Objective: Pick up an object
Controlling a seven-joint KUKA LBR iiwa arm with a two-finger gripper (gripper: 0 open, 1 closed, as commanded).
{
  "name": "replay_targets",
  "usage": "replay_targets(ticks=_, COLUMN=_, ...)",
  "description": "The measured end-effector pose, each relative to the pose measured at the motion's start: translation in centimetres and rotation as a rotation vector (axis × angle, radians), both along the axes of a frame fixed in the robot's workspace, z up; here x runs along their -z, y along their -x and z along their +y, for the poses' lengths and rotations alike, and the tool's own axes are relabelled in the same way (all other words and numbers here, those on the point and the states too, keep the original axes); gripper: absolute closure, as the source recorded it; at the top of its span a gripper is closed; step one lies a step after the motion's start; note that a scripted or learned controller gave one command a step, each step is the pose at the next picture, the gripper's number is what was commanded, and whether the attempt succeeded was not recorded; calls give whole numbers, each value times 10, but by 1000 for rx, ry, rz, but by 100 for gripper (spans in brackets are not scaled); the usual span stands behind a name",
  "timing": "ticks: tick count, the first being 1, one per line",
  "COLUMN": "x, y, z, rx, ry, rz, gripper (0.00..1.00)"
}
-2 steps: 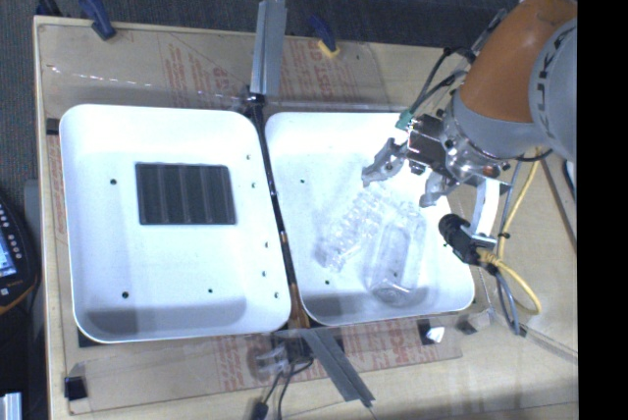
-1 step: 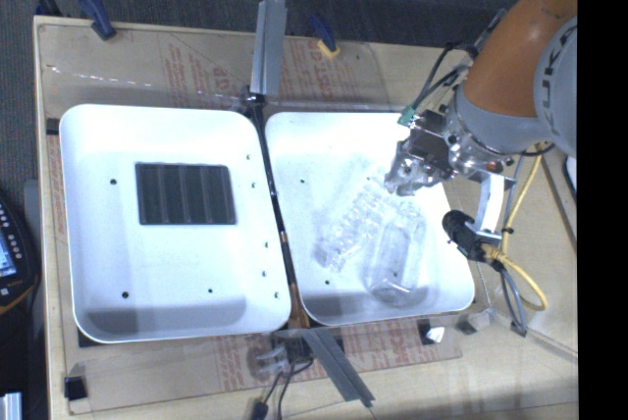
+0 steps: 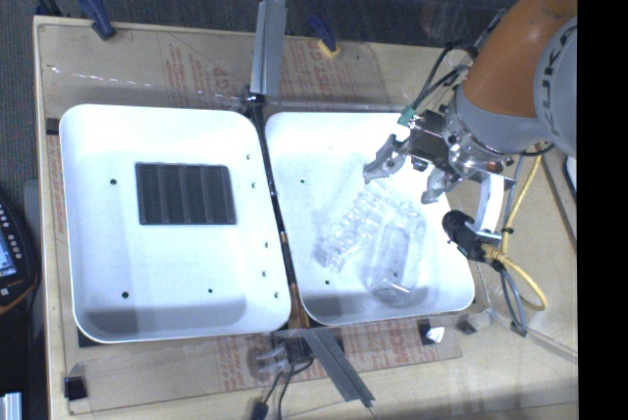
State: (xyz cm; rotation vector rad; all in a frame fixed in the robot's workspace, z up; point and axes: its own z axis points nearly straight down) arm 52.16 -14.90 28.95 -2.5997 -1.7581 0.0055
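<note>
Clear plastic objects (image 3: 378, 236) lie heaped in the right bin (image 3: 304, 153), while just above them the claw (image 3: 404, 175) hovers with fingers spread and nothing between them, the left bin (image 3: 88, 143) alongside.

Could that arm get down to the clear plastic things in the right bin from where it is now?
Probably yes. The gripper hangs over the right bin, just up and right of the clear plastic things, and nothing lies between them.

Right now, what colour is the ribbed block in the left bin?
Dark grey, almost black, with lengthwise ribs. The ribbed block shows plainly in the camera view, against the white left bin.
</note>
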Motion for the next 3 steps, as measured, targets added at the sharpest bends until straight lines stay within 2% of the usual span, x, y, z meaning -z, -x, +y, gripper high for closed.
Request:
replay_targets(ticks=1, x=6, y=27, z=-33, rx=-28, ry=-1, rz=-1, gripper=0)
replay_targets(ticks=2, x=-19, y=44, z=-33, rx=-417, ry=1, rz=-6, gripper=0)
replay_targets(ticks=3, x=7, y=45, z=-62, rx=-437, ry=-1, rz=-2, gripper=0)
